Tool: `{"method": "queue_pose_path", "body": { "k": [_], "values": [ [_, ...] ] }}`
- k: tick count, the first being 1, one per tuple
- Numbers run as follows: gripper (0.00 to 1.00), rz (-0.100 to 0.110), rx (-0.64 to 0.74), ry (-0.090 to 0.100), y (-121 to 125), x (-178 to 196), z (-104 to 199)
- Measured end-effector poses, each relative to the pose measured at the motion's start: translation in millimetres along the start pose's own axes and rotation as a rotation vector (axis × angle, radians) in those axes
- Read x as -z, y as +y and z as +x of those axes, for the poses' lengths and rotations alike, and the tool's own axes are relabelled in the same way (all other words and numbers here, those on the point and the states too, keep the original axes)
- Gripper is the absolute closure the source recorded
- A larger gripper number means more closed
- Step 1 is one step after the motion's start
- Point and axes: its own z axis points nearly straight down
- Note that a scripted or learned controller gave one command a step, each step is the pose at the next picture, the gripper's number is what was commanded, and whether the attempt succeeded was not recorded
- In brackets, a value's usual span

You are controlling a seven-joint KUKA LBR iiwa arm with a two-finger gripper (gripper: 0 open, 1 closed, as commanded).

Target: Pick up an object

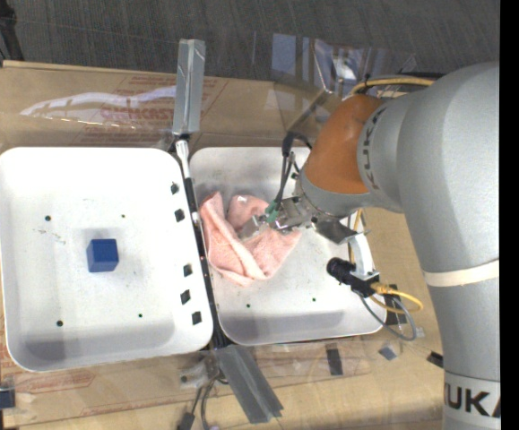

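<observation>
The pink cloth [241, 240] is crumpled in the right bin [286, 325], long axis near-to-far; the gripper [272, 219] is set on it, grip undeterminable.

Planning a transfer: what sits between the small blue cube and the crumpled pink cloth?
In the camera view, bare white floor of the left bin, then the bins' adjoining rims, separate the blue cube from the pink cloth.
</observation>
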Motion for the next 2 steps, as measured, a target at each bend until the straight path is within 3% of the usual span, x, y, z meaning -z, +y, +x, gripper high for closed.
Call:
{"method": "queue_pose_path", "body": {
  "k": [1, 2],
  "values": [
    [1.0, 0.001, 0.003, 0.001, 0.5, 9.0, 0.7],
    [1.0, 0.003, -0.085, 0.001, 62.3, 99.0, 60.5]
  ]
}}
